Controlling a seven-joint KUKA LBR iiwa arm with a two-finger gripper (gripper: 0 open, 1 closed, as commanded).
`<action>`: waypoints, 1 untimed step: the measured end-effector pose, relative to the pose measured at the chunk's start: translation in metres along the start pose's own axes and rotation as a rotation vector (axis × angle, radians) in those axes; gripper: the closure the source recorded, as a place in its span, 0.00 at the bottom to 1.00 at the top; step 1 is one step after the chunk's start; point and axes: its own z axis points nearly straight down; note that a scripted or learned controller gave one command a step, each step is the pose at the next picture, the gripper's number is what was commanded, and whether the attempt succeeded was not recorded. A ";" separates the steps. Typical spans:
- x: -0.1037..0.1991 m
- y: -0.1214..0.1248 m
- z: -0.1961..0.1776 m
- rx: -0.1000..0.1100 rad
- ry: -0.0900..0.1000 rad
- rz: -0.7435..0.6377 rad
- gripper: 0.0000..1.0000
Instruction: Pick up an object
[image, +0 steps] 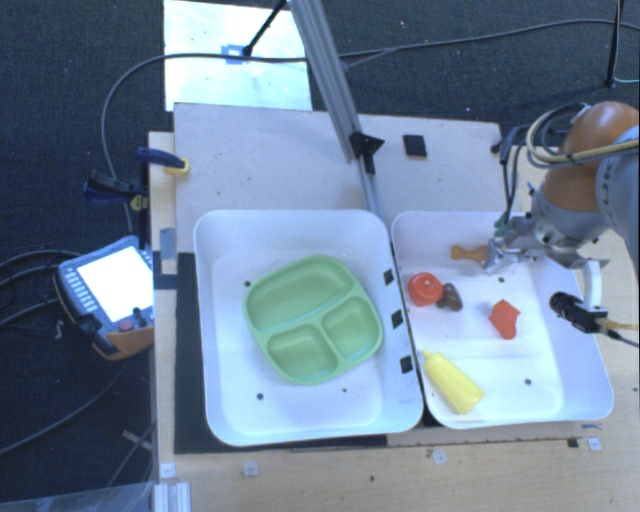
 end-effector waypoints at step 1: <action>-0.004 -0.001 -0.064 -0.002 0.000 0.001 1.00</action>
